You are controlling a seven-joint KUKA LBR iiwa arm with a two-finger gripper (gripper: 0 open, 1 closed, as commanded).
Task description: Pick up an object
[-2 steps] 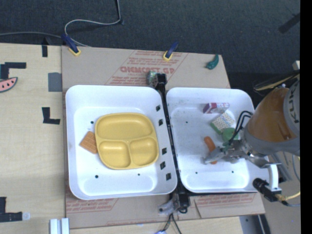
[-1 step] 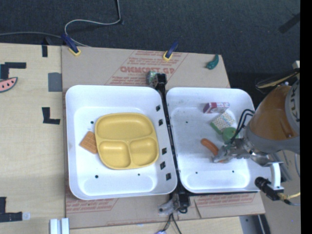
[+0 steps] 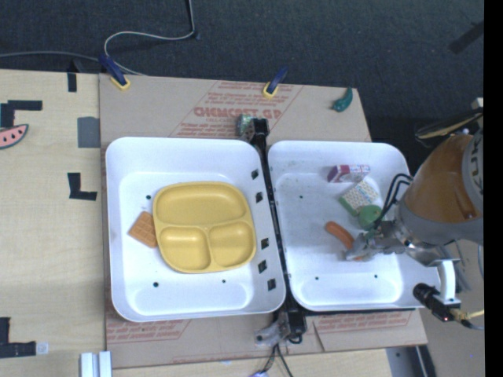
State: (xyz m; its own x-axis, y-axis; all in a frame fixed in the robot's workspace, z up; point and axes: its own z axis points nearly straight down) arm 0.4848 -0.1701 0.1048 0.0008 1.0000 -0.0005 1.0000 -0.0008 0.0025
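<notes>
We see the grey two-finger gripper (image 3: pixel 363 247) low in the right shallow white bin (image 3: pixel 314 289), tips just beside the small orange sausage-shaped piece (image 3: pixel 339 231). We can't tell how the jaws stand. Green-and-white carton (image 3: pixel 360 198) sits near. Yellow compartment plastic tray (image 3: pixel 205 225) lies in the left white bin (image 3: pixel 126 210).

Gripper (image 3: pixel 359 249) low in right bin (image 3: pixel 314 289) beside orange sausage (image 3: pixel 339 232).

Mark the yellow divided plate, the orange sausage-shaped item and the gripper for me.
yellow divided plate (image 3: pixel 206 226), camera view, centre ridge.
orange sausage-shaped item (image 3: pixel 338 231), camera view, its middle.
gripper (image 3: pixel 363 247), camera view, at its fingertips.
</notes>
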